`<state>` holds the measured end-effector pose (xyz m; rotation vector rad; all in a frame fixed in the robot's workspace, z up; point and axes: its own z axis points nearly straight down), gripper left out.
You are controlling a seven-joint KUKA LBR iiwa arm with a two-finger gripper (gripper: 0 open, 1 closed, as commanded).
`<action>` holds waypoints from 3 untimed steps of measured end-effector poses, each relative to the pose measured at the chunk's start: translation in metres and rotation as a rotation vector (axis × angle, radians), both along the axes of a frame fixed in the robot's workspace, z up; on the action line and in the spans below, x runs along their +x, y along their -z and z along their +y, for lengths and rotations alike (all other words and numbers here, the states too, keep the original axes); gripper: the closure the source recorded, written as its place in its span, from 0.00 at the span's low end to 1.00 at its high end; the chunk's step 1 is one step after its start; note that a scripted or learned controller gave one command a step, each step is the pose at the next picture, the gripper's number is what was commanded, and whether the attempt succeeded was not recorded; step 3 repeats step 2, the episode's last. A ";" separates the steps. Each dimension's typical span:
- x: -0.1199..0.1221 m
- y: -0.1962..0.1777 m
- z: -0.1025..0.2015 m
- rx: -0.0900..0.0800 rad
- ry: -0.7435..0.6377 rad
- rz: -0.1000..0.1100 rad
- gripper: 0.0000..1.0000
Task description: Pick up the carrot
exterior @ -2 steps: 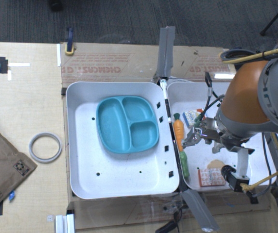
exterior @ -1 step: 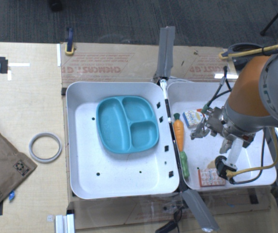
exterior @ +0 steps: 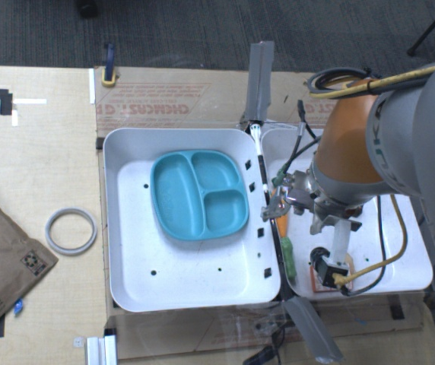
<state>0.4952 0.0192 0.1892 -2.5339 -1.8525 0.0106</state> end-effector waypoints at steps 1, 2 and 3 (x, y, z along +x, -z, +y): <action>0.000 0.000 0.000 0.000 0.000 0.000 0.00; 0.000 0.000 0.000 0.000 0.000 0.000 0.00; 0.000 0.000 0.000 0.000 0.000 0.000 0.00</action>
